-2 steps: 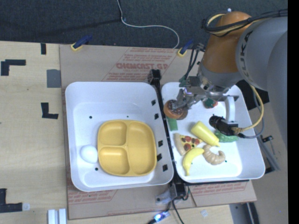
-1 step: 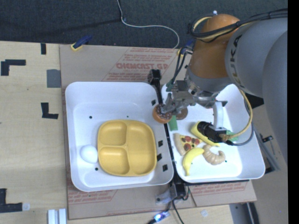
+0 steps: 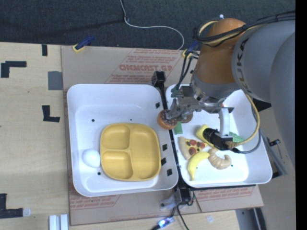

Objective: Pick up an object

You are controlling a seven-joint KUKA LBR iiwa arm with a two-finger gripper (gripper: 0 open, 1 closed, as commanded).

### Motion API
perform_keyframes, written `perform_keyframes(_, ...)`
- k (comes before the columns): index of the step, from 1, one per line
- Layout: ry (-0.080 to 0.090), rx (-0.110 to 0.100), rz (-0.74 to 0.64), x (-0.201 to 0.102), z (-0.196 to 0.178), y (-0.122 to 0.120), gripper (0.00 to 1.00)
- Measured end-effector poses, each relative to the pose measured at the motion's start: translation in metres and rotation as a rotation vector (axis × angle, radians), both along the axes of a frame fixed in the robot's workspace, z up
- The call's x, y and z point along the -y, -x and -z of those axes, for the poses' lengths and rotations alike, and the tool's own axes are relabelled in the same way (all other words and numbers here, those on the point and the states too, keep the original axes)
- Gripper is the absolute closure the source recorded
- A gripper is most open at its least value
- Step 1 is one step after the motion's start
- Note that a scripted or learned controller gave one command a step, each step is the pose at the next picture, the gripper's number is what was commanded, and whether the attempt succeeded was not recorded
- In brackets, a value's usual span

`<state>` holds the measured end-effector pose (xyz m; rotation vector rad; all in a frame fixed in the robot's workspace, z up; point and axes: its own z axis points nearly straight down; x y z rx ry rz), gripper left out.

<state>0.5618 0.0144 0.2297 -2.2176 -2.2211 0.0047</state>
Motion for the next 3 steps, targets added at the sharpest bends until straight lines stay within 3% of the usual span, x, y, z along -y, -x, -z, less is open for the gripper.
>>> perform_keyframes(1,0.000,0.000,-0.001,-0.0154,0.0089,0.0068,1.00)
perform_keyframes(3,0.000,0.001,-0.001,-0.0129,0.0098,0.0079,1.00)
